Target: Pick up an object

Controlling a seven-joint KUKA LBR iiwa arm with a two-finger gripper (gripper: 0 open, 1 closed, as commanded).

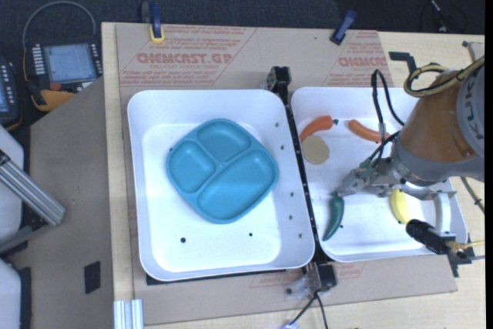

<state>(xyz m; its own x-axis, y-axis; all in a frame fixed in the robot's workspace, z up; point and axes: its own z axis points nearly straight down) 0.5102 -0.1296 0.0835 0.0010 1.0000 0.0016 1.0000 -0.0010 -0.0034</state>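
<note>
The right bin (362, 241) holds a dark green chili pepper (335, 216) near its left wall. It also holds a yellow banana (398, 207), two orange peppers (315, 127) (365, 130) and a tan round disc (316, 151). My gripper (360, 183) is low in this bin, just above and to the right of the green pepper's stem end and left of the banana. The arm's wrist covers part of the banana. I see nothing lifted off the bin floor.
A blue divided plate (222, 169) lies in the middle of the left bin (146, 166). A black divider with clamps (296, 166) separates the two bins. Cables (381, 100) hang over the right bin's back edge.
</note>
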